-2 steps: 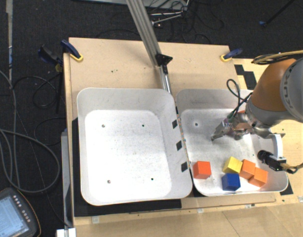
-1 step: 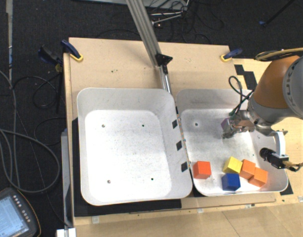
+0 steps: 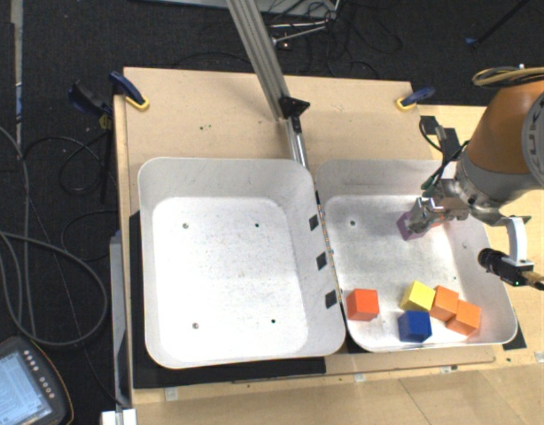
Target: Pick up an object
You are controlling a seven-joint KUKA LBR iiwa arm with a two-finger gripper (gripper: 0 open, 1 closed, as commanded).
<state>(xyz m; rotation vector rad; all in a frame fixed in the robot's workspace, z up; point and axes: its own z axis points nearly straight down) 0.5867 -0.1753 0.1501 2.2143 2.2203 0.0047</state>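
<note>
Since a small purple block [image 3: 405,227] is wanted, the two-finger gripper [image 3: 421,217] is lowered beside it, its closure undeterminable.

Two bins sit side by side on the bench [image 3: 219,104]. The blocks [image 3: 416,308] are bunched along the near edge of the right bin [image 3: 369,197] (one [image 3: 362,304] slightly apart, nearer the left bin [image 3: 223,264]). The gripper [image 3: 423,218] is behind them, mid-bin.
</note>
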